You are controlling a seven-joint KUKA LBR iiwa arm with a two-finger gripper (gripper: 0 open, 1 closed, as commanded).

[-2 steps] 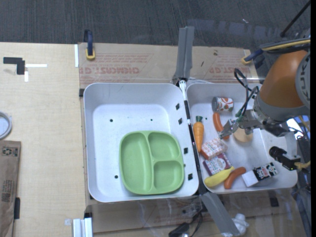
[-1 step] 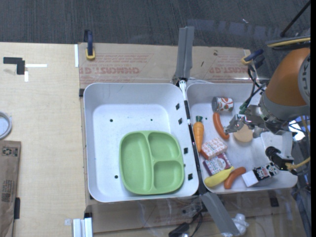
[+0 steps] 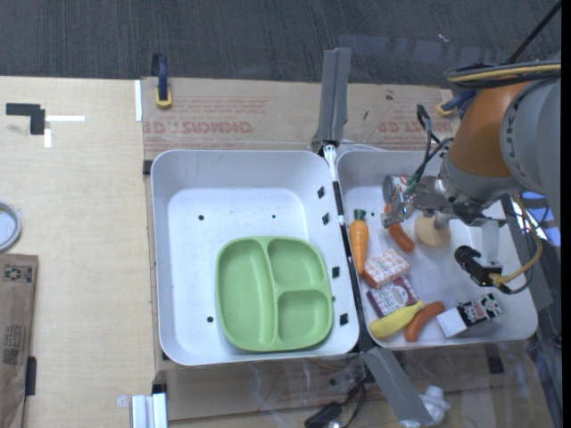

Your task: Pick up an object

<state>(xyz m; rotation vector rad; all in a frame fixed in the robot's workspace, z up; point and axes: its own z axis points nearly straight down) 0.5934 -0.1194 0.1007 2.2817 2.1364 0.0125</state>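
**Arm low over the right bin, nothing yet lifted**

Along the near edge of the right bin [image 3: 526, 324] lie a yellow banana [image 3: 393, 321], a red sausage [image 3: 425, 319] touching it, and a small black-and-white carton [image 3: 471, 314] toward the near right corner. Just behind them, by the divider between the bins, two pink packets [image 3: 387, 279] sit stacked one beyond the other, with an orange carrot [image 3: 358, 239] farther back along that left wall. Toward the middle, a second red sausage [image 3: 401, 236] lies just beside a pale round piece [image 3: 433, 231], and the gripper [image 3: 399, 200] hangs right over them at the bin's far half. Whether its tips are apart or together I cannot tell, and nothing visibly sits between them.

The left bin [image 3: 169, 239] carries a green divided plate [image 3: 274, 292] near its near edge.

The step in hand looks like a descent onto the sausage below. A good try would centre across its narrow width, clear of the pale piece beside it, and close only once fully down.
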